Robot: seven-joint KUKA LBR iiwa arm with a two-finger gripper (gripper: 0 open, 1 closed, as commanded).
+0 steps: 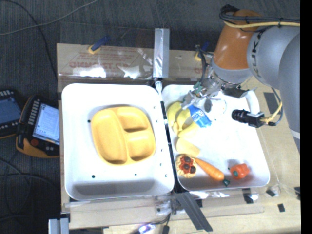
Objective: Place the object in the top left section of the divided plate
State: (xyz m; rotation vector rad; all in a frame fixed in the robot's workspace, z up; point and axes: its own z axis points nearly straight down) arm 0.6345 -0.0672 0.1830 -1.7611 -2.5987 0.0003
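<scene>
Our end effector (201,99) hangs over the right bin (253,145) by a blue packet (199,116); can't tell its grip state. We'd get a solid hold first, then head for the plate (124,133).

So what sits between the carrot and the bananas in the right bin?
In the camera view, a pale yellow wedge-shaped piece lies between the carrot and the bananas, just below the bananas. It sits apart from the carrot, with bare bin floor between them.
</scene>
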